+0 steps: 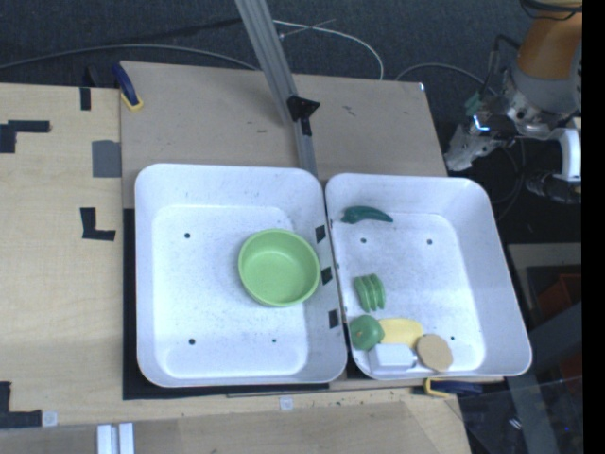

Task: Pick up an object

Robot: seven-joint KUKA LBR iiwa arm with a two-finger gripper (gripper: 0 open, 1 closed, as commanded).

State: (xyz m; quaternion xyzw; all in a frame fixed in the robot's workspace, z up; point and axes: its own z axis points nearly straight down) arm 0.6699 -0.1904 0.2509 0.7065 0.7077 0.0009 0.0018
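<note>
Green pepper (366, 216) in right bin (473, 253), long axis left-right.

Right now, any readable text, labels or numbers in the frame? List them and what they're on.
None readable.
Green bowl: no markings.
Small items in the right bin: no visible labels.
Black tape pieces on the bench: plain shapes, not characters.
Arm: any label too blurred to read.

Arm (546, 55) is seen at upper right, orange band uppermost, grey wrist angled down and leftward. Gripper (463, 149) is held low at its end, pointing left.
</note>
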